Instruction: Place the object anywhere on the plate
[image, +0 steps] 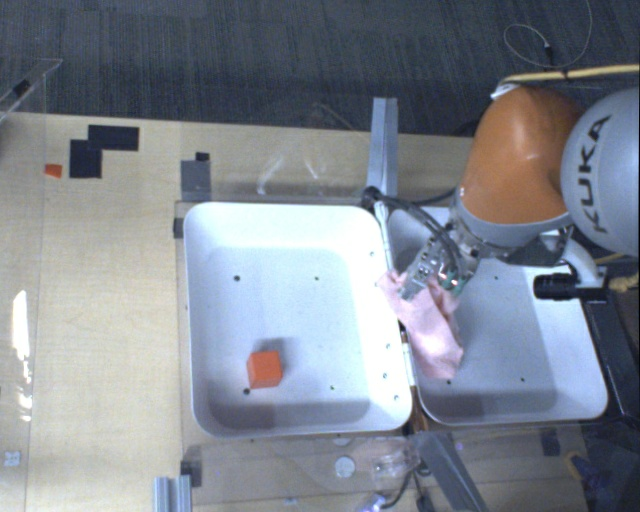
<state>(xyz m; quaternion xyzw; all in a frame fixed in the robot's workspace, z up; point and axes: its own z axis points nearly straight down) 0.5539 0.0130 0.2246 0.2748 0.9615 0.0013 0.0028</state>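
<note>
From where I stand, the arm's hand (438, 272) is down over the left edge of the right bin (530, 390), right at the ridge where the two bins meet. A pink cloth (432, 325) hangs from under it and drapes down along that left wall. The top of the cloth seems pinched between the fingers, so I'd say the hand is clamped on the pink cloth, though the orange band and wrist crowd the spot and the grip itself is hard to read.

This looks like the carrying step: cloth picked up, not yet set down. I can't make out a plate anywhere (perhaps one of the white bins stands for it). The left bin (215, 300) holds just a small orange block (265, 369) near its near-left corner, well apart from the cloth.

The next move, I'd judge, calls for lifting enough that the trailing cloth clears the ridge, then releasing over the target.
</note>
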